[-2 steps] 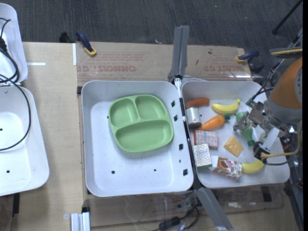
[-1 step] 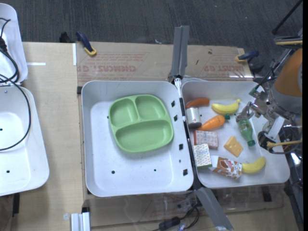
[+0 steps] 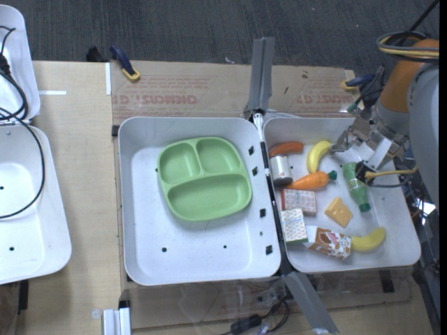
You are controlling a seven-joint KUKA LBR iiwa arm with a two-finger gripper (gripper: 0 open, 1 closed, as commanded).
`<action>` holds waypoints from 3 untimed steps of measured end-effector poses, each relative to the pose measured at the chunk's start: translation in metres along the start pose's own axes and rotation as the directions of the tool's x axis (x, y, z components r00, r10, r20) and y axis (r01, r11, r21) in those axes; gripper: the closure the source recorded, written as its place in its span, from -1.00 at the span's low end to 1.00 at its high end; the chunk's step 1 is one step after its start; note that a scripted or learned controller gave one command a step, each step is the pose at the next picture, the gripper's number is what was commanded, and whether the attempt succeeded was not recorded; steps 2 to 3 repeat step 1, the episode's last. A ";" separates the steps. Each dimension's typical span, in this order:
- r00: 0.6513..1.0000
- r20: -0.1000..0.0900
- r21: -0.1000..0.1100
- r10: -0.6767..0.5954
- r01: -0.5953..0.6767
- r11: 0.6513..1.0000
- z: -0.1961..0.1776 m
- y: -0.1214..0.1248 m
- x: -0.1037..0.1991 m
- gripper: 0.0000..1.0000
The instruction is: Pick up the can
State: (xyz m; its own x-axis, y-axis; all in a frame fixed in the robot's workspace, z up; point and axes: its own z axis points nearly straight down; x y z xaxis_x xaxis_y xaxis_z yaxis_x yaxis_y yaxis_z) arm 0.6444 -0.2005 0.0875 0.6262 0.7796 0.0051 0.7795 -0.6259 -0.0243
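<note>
the can [image 3: 280,167] lies on its side in the right bin [image 3: 401,257], close against that bin's left wall and toward its far edge, with a red sausage-shaped piece [image 3: 286,148] just beyond it and a toy carrot [image 3: 311,181] touching or nearly touching its near side; the gripper [image 3: 369,152] hangs over the far right part of the same bin, well apart from the can, above a green bottle [image 3: 355,184] and just right of a banana [image 3: 318,155]; how wide the claw stands i cannot tell from this slant; the step in hand looks like the approach, with nothing yet taken; to do it well the arm should cross toward the left wall and come down straight over the can's middle, turned so the grip closes across the round body rather than along its length; the wall leaves little room on the left side, so one jaw must slip between can and wall without striking the rim; the carrot crowds the near side and could be nudged or caught along with it; a smooth metal cylinder lying down may roll away under a glancing touch, so a centred, square descent matters more than speed; the left bin [image 3: 136,208] carries a green divided plate [image 3: 204,179] and plays no part here
</note>
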 end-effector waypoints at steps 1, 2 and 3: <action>0.995 0.010 -0.022 -0.103 0.103 0.994 -0.003 -0.024 -0.003 -1.00; 0.995 0.010 -0.022 -0.103 0.103 0.994 -0.003 -0.024 -0.003 -1.00; 0.995 0.010 -0.022 -0.103 0.103 0.994 -0.003 -0.024 -0.003 -1.00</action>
